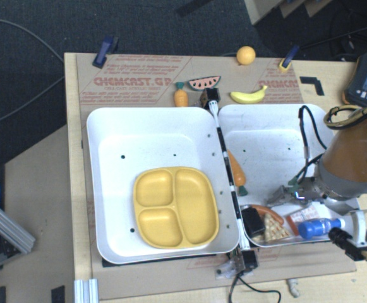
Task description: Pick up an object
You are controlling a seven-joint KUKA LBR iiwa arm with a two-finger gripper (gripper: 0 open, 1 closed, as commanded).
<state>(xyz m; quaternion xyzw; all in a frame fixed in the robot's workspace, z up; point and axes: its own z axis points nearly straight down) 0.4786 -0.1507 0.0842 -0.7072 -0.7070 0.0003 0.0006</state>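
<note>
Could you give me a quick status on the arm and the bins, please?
Arm low over right bin. Bottle, carrot and packets in it, none seen held. Yellow tray in left bin.

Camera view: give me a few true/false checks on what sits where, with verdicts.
1. The yellow divided plate lies in the left bin. True.
2. The banana lies inside the right bin. False: it lies on the board behind the bins.
3. A carrot lies along the right bin's left wall. True.
4. The blue bottle is on the plate. False: it is in the right bin, near the front.
5. The watermelon slice is in the left bin. False: it is behind it.
</note>
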